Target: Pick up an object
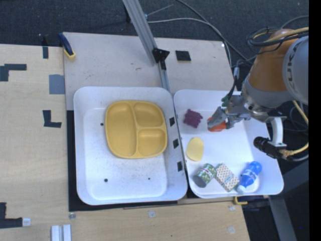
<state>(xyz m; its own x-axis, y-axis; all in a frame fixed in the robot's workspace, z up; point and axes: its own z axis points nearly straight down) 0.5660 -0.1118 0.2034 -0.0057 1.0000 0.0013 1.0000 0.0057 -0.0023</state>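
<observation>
My gripper [218, 122] hangs over the upper middle of the right bin [266, 157], reaching in from the right. A small orange-red object [216, 128] shows at its tips, and the fingers are shut on it. Just to its left lies a purple lump [192, 118]. Below that sits a pale yellow rounded piece [195, 148]. Along the bin's front edge lie a green and white can [204, 174], a patterned box [225, 177] and a blue bottle [249, 176].
The left bin [90, 149] holds a yellow divided plate [136, 128]. A metal pole [143, 26] slants across the bench behind the bins. Cables run around the arm at the right.
</observation>
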